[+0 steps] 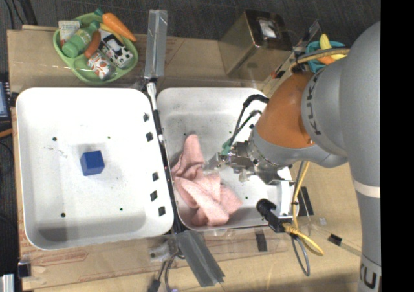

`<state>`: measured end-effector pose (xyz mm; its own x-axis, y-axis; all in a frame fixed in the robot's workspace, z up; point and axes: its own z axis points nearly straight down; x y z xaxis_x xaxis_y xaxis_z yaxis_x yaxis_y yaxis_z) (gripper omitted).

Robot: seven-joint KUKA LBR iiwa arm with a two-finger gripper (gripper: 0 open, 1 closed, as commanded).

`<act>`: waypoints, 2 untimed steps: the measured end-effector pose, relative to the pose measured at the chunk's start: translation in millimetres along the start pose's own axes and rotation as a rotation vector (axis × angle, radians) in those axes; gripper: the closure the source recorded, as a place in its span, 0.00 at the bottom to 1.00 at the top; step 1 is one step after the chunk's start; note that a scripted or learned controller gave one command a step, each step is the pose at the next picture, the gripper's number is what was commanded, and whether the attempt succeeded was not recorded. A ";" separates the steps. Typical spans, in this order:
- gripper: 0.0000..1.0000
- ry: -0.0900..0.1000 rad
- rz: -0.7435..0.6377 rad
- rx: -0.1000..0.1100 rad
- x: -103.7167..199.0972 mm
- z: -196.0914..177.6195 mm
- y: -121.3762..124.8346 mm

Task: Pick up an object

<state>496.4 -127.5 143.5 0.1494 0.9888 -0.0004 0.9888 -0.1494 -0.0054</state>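
Pink cloth [199,187] is lying crumpled in the right bin [194,106], against its left wall and reaching toward the near edge. The arm [323,109] is reaching in from the right, its orange band sitting above the wrist, and the jaws' gripper [217,162] is hanging just above the cloth's right edge; whether they are released or clenched I cannot tell. A blue cube [92,162] is resting in the left bin [39,109], well apart from the cloth. A green bowl [65,57] of toy food is sitting on the table [194,48] behind the left bin.
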 end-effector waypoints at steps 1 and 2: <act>0.00 0.002 -0.221 0.000 13.2 54.6 52.4; 0.00 0.001 -0.246 0.000 24.0 54.4 107.1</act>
<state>605.6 -119.7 88.6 -0.0961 0.9954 0.0018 0.9954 0.0961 -0.0056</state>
